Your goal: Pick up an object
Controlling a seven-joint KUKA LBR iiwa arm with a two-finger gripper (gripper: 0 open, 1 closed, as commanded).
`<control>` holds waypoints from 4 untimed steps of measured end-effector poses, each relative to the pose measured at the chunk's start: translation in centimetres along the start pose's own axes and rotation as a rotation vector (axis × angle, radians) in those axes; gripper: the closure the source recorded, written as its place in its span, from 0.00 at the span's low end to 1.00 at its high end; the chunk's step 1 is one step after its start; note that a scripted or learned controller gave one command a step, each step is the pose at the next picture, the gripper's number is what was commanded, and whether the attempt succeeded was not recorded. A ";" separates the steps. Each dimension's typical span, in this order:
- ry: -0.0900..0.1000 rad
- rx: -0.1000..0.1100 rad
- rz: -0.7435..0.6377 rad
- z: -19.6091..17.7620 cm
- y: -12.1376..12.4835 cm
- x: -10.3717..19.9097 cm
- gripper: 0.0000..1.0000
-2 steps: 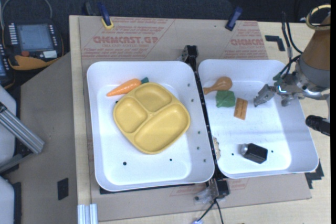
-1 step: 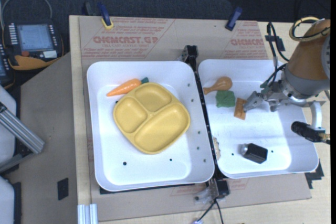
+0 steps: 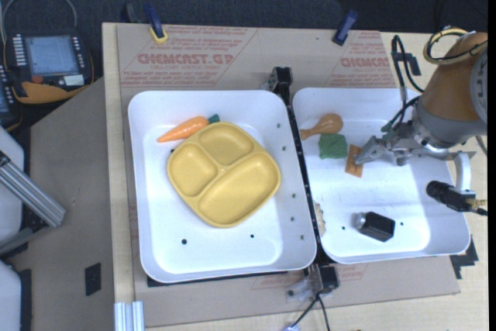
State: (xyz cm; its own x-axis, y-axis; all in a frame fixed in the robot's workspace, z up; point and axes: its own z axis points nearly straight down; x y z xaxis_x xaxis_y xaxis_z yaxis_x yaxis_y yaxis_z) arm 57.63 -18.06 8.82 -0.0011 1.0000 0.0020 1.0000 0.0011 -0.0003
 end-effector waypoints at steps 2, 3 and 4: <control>-0.005 -0.006 0.001 -7.3 0.0 -0.5 1.00; -0.005 -0.007 0.002 -12.4 -0.7 -1.1 1.00; -0.006 -0.008 0.000 -17.3 -0.6 -1.2 1.00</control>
